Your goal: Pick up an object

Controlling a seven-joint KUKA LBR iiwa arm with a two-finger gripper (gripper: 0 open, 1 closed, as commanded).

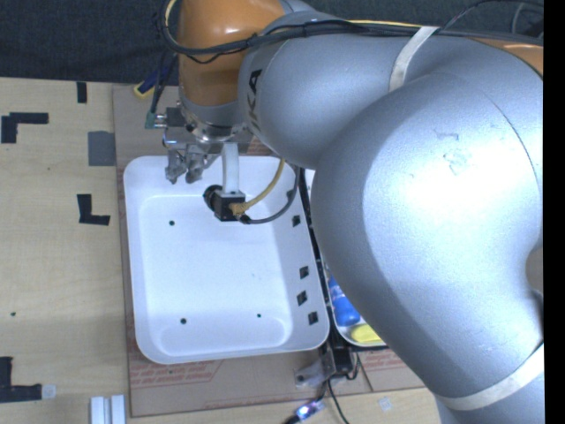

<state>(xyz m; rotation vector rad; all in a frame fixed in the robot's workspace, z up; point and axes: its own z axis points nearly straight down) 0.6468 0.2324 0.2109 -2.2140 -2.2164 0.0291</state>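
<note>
My gripper (pixel 185 171) hangs over the far left corner of the left white bin (pixel 150 263), below the orange band of the wrist. Its two short metal fingers (pixel 174 171) point down with a small gap between them, and nothing sits in that gap. A black fitting with a cable (pixel 226 204) hangs just right of the gripper, over the bin floor. A blue object (pixel 342 311) and a yellow object (pixel 364 333) lie in the right bin, showing in a narrow strip under the arm. The grey arm hides most of that bin.
The big grey arm link (pixel 433 201) covers the right half of the view. The divider between the bins (pixel 309 272) carries small black marks. Black tape marks (pixel 88 208) lie on the wooden bench left of the bins.
</note>
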